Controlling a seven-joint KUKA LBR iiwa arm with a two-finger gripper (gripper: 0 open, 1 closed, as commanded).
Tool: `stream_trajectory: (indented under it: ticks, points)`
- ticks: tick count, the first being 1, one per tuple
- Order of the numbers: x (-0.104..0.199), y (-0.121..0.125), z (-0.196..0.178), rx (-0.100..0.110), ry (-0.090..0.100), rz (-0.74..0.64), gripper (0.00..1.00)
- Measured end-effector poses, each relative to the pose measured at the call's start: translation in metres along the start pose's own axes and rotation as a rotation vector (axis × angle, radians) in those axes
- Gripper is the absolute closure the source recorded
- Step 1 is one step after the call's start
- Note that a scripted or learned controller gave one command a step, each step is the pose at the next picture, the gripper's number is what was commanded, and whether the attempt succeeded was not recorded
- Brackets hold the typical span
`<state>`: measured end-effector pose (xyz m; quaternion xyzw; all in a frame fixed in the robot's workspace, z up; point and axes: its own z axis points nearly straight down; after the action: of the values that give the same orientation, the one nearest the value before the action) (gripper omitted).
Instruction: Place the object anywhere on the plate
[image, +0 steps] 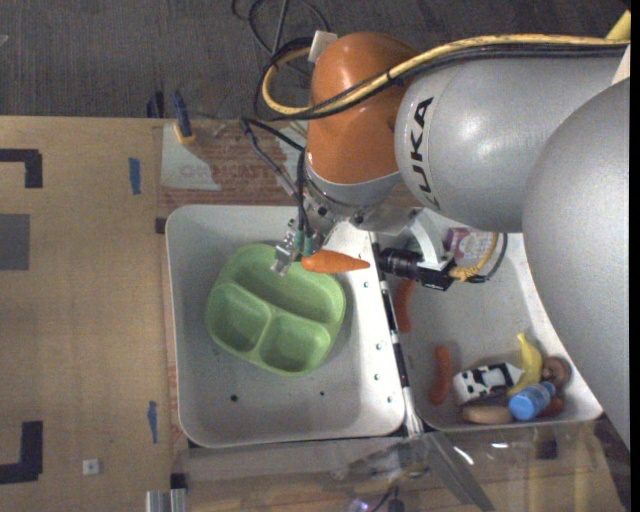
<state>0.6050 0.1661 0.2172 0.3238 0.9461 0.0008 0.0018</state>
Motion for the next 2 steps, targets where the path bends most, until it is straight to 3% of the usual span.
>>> stream_trajectory:
  ticks: [1, 2]
  points:
    - [0.006, -0.003, -0.010, 0.000, 0.002, -0.229, 1.00]
    - [-0.032, 0.028, -0.090, -0.002, -0.002, -0.329, 1.00]
